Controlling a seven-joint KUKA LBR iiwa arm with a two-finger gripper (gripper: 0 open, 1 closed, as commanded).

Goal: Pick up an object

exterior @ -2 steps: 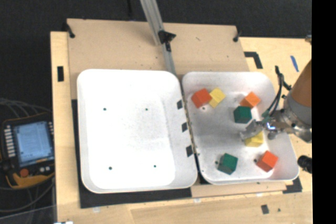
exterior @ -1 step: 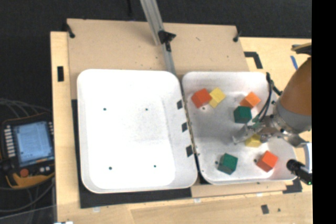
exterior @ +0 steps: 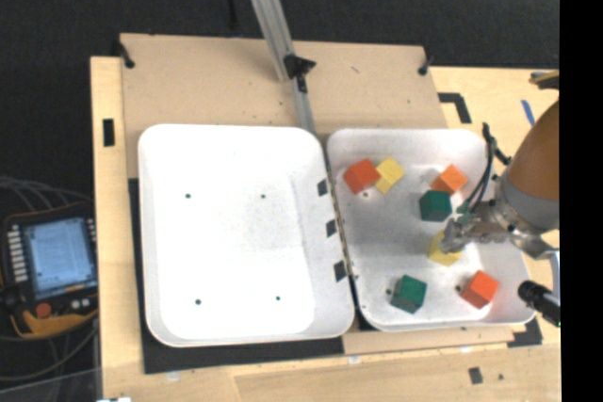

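**Seven blocks in the right bin, claw down among them**

Seven small blocks lie in the right bin (exterior: pixel 377 320): two green, three orange or red-orange, two yellow. Nearest the camera sit a green block (exterior: pixel 409 293) and, to its right, a red-orange block (exterior: pixel 480 288). Just beyond them, a yellow block (exterior: pixel 443 249) lies partly under the gripper (exterior: pixel 462 232), so only its near edge is plain. Whether the claw is spread, closed or touching that block cannot be told; the tip is too small and cluttered by cables. Farther back a second green block (exterior: pixel 434 205) rests just left of the gripper, with an orange block (exterior: pixel 452 178) beside it on the far side. At the far left of this bin, a red-orange block (exterior: pixel 361 176) touches a yellow block (exterior: pixel 389 173).

One left bin (exterior: pixel 151 202) sits alongside, its floor showing a few dark specks. One arm (exterior: pixel 532 179) enters from the right, cut off by the frame.
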